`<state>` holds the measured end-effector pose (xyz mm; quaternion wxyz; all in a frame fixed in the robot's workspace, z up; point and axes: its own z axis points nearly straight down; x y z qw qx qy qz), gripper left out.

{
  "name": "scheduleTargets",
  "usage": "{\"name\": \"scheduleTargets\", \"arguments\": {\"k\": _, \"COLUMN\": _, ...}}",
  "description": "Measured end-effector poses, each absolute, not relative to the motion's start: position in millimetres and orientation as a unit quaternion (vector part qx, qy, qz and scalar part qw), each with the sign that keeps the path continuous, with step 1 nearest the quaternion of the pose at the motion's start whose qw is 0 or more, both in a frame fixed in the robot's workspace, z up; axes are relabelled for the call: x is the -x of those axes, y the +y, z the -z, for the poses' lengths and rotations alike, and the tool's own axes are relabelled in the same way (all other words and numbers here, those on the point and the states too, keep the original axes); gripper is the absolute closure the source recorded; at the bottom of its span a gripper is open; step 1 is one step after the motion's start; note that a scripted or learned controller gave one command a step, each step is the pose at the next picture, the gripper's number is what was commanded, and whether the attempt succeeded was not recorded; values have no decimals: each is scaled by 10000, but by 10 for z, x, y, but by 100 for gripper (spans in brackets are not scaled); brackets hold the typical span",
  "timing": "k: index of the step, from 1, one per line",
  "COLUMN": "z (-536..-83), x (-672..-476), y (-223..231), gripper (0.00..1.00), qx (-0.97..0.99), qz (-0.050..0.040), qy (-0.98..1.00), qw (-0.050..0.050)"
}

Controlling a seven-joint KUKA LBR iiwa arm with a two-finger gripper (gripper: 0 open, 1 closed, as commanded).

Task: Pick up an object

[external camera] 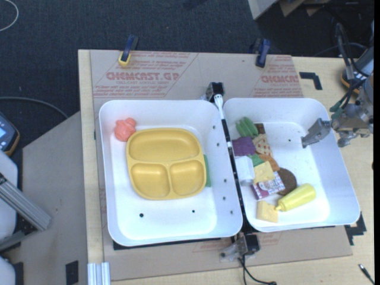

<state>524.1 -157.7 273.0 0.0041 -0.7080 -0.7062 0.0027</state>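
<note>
The right bin (332,177) holds a heap of toy foods along its left side. Among them are a green piece (246,126), a purple block (242,146), a brown cookie (287,177), a printed packet (268,187), a yellow mustard bottle (295,198) and a yellow cheese wedge (267,212). My gripper (313,134) hangs over the bin's upper right part, well right of the heap and above the bare floor. Nothing shows in its grasp.
The left bin (119,206) carries a yellow divided plate (166,162), a pink-orange toy (124,129) at its upper left corner and a green strip (206,171) peeking out at the plate's right edge. Clamps (127,51) hold the cardboard base at the back.
</note>
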Motion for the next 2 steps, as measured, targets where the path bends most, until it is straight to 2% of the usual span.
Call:
{"name": "scheduleTargets", "arguments": {"k": 1, "z": -2776, "x": -5259, "y": -1577, "gripper": 0, "qx": 7072, "qz": 0, "qy": -7070, "qw": 0}}
{"name": "scheduleTargets", "arguments": {"k": 2, "z": -2142, "x": -5273, "y": -1546, "gripper": 0, "qx": 7071, "qz": -19, "qy": -7071, "qw": 39}}
